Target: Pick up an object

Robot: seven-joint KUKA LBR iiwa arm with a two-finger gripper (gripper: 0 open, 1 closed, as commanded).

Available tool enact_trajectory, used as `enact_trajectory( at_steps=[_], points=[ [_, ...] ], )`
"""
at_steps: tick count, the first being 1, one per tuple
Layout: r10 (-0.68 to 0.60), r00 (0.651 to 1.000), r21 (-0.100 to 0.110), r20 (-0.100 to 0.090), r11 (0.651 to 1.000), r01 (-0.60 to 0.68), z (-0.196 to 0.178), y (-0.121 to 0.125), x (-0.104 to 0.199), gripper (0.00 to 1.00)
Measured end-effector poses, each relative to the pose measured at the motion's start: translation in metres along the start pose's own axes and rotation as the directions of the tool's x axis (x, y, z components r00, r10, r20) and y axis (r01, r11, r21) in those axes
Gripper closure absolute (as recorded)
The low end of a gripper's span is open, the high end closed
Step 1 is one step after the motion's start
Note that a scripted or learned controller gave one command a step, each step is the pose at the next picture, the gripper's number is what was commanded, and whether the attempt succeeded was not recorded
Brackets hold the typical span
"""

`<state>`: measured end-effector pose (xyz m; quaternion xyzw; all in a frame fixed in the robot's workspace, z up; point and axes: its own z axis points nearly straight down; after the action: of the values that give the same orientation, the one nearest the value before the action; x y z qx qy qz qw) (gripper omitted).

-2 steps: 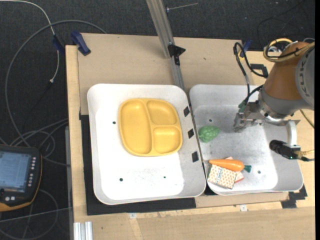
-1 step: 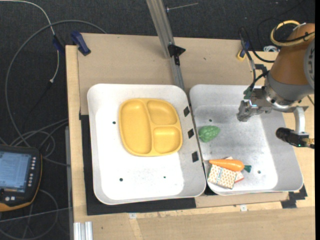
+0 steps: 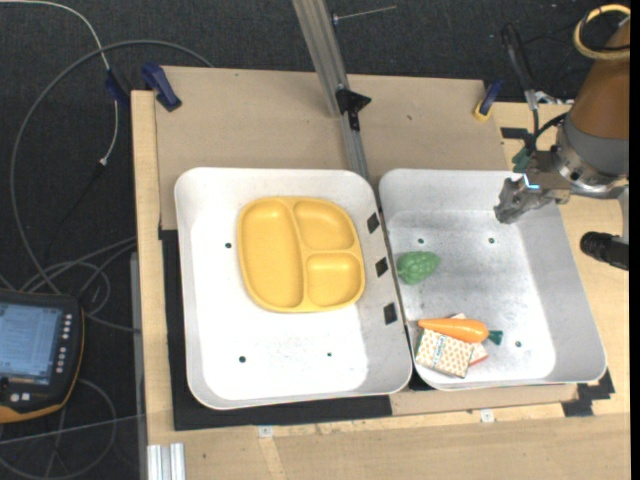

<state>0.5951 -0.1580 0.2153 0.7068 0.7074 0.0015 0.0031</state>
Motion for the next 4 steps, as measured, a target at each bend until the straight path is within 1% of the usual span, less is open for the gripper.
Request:
enact_trajectory(
  at_steps=[1, 2, 3, 4],
  points=[
    [-0.001, 1.0, 0.0, -0.001, 1.0, 0.001, -0.044, 0.001, 0.001, 1.0],
    [-0.005, 1.0, 0.006, -0.004, 1.0, 0.005, -0.033, 0.016, 0.054, 1.0],
    [-0.006, 1.0, 0.01, -0.005, 1.0, 0.006, -0.019, 0.021, 0.109, 1.0],
    [-0.006, 1.0, 0.007, -0.005, 1.0, 0.006, -0.027, 0.019, 0.164, 1.0]
  ],
)
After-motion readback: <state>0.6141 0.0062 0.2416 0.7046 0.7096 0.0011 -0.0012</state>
